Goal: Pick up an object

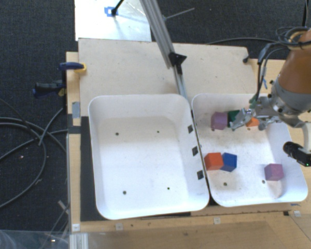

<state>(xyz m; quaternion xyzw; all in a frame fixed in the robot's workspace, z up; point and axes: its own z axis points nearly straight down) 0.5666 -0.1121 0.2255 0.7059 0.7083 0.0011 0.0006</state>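
Note:
My gripper [243,121] hangs low over the back of the right bin [249,193], reaching in from the right. It sits among three blocks: a purple block [219,121] to its left, a green block [233,116] just behind it, and a small orange block [253,122] partly hidden on its right side. Nearer the front lie a red-orange block [213,161] touching a blue block [229,162], and a second purple block [273,171] at the front right.
The left bin [145,191] adjoins the right one along a shared rim with black clips [195,150]. A slanted metal pole [163,32] crosses the back of the bench. Cables and a black fitting [298,153] hang off the arm at the right.

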